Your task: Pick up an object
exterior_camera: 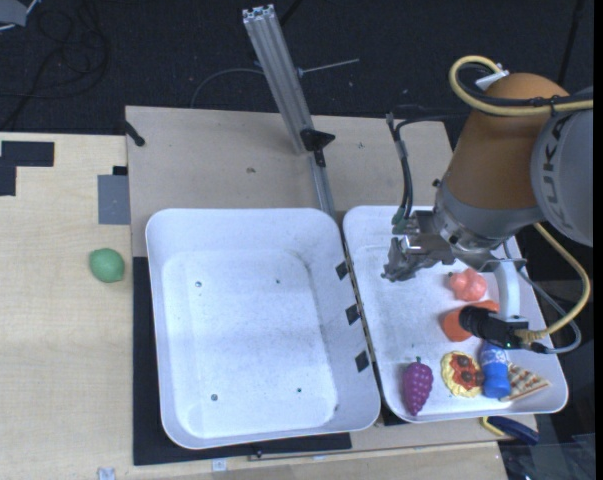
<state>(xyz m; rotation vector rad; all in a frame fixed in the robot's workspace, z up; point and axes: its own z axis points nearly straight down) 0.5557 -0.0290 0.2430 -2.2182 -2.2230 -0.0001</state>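
Observation:
My gripper [402, 266] hangs over the upper left part of the right bin [381, 230], above bare white floor. To its right, nearer the arm, lies a pink toy [469, 286], and just below that an orange piece [454, 326]. Along the bin's front edge sit a purple bunch of grapes [416, 386], a yellow and red toy [461, 374], a blue can [495, 379] and a pizza slice [528, 380]. None of them touches the gripper.
The left bin [171, 243] stands beside the right one, joined by black clips along the shared rim. A green ball [107, 265] rests on the bench to the left. An aluminium bar [284, 83] slants down toward the bins from behind.

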